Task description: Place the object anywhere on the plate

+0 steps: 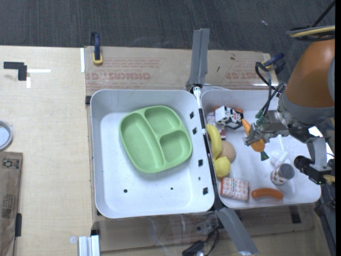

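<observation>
Reaching in from the right, the grey arm [311, 89] with its orange band hangs over the right bin [303, 196]. Its end effector [257, 139] is low over that bin, near the middle. An orange carrot-like toy [259, 144] sits right at its tip, but I cannot tell if the end effector is open or closed, or if it has hold of the toy.

The left bin [106, 196] has a green plate [155, 138] in it. The plate has three parts and lies a bit turned, near the middle of the bin.

The right bin has many small things. A yellow banana [214, 138] lies by the left wall. A tan round thing [227, 151] is just beside it, and a yellow lemon [221, 167] is just below that. A small red and white box [235, 188] lies near the front wall. A hot dog sausage [267, 194] lies next to the box, to its right. A small cup with a grey top [282, 174] stands above the sausage. A black and white packet [229, 116] lies near the back of the bin.

Both bins rest on the tan counter [42, 116]. A roll of tape [4, 136] sits at the counter's far left edge.
</observation>
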Tool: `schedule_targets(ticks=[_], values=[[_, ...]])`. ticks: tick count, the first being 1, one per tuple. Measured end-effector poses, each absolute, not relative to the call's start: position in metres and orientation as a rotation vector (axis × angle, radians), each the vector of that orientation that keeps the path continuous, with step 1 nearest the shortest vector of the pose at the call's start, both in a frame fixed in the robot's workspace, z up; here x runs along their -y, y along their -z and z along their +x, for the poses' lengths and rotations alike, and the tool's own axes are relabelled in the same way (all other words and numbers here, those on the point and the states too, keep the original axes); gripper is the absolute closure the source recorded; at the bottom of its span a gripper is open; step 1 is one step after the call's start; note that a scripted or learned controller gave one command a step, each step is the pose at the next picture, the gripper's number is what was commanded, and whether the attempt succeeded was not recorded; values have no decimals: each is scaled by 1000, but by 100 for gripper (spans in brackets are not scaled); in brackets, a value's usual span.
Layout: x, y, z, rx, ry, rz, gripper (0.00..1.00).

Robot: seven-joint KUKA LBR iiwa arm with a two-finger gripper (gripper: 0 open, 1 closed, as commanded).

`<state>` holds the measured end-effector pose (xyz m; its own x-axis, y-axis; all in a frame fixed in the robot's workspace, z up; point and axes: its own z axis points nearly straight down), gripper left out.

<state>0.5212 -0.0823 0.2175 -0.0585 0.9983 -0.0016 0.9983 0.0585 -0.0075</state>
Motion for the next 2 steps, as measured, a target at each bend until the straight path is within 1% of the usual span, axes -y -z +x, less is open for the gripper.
schedule_targets(ticks=[1, 2], values=[[17, -188, 593, 2387, -9, -2038, 100], [-37, -188, 641, 2479, -8, -1927, 100]])
